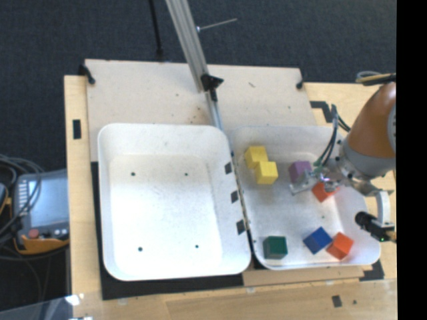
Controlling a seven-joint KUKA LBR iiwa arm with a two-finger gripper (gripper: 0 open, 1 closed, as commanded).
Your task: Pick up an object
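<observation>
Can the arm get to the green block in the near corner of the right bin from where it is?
Probably yes. The green block sits alone by the right bin's near-left wall, nothing on it; the wall could crowd the end effector.

Both bins are white with a fine dark speckle — the left bin (pixel 167 199) also carries four small dark dots, and the right bin (pixel 283 212) holds the coloured pieces. These are a yellow block (pixel 260 165), a purple block (pixel 299 171), a red block (pixel 323 191), a green cube (pixel 275 247), a blue cube (pixel 317 240) and an orange cube (pixel 341 245). The counter (pixel 193 89) is pale tan wood on a dark grey carpet (pixel 67 25) — the arm (pixel 373 132) above it shows its orange band over grey.
</observation>
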